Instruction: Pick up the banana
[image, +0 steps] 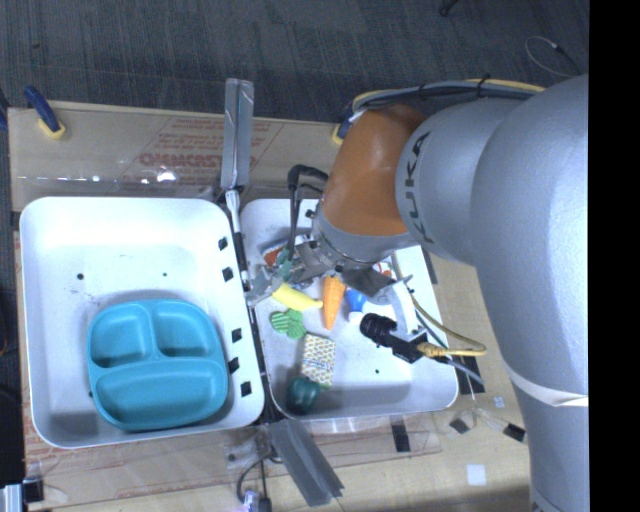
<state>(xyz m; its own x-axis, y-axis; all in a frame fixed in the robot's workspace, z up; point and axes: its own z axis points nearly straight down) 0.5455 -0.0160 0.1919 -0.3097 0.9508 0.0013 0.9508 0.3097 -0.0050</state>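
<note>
2 shallow white bins sit side by side on the bench. At the near rim of the right bin (440, 395) lies a dark green rounded toy (303, 393), and just behind it a small checkered packet (318, 358). A green ridged piece (287, 322) lies farther in, toward the divider. Beyond that is the banana (296, 298), a smooth yellow curved shape lying flat on the bin floor, its right end just beside an orange carrot (331, 303) that stands roughly on end. A blue piece (357, 298) shows right of the carrot. The gripper (305, 262) hangs just behind and above the banana, under the orange band of the grey arm (480, 180); whether its jaws are apart or together I cannot tell. A black cylindrical fitting (390, 338) with a cable juts into the bin's right side. The left bin (60, 240) holds a teal plastic divided tray (157, 362) in its near half, with bare white floor behind it.
</note>
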